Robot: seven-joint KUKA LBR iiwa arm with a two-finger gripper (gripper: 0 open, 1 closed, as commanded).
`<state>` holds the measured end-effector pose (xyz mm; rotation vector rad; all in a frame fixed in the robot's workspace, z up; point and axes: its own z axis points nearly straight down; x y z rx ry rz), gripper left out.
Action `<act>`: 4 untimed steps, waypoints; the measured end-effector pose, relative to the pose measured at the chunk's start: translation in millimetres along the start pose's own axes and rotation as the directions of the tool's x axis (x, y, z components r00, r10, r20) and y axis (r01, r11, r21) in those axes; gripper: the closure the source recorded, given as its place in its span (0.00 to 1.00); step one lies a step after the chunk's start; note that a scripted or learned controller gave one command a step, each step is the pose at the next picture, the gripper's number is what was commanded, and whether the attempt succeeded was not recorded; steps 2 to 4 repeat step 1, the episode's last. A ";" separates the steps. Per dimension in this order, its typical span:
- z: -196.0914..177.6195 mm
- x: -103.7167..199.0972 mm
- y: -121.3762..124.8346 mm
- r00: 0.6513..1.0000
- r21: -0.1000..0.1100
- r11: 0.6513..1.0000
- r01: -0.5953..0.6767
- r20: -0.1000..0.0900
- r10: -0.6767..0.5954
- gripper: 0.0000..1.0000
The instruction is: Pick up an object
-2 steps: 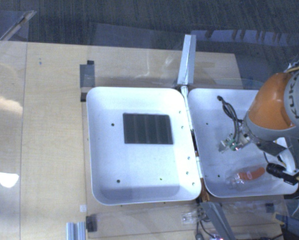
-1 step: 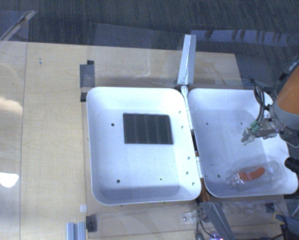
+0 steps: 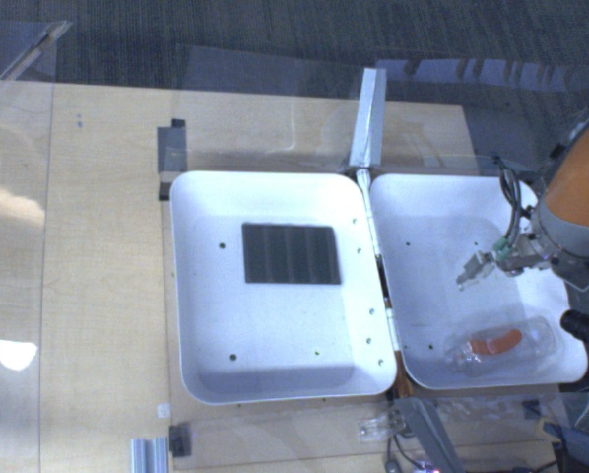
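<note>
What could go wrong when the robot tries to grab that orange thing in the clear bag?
The end effector hangs above and to the left of the clear bag, so a straight drop would likely miss it. The bag looks thin and shiny, so it may slip or crumple. It also lies near the right bin's front wall, which could get bumped.

A clear plastic bottle [image 3: 499,343] with orange contents lies flat in the right bin's [image 3: 423,225] near corner.
</note>
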<state>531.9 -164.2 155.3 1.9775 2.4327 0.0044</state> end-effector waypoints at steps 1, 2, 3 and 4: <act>65.4 -33.4 -48.9 0.999 -0.006 0.999 0.044 0.004 -0.044 0.00; 65.4 -33.4 -48.9 0.999 -0.006 0.999 0.044 0.004 -0.044 0.00; 65.4 -33.4 -48.9 0.999 -0.006 0.999 0.044 0.004 -0.044 0.00; 65.4 -33.4 -48.9 0.999 -0.006 0.999 0.044 0.004 -0.044 0.00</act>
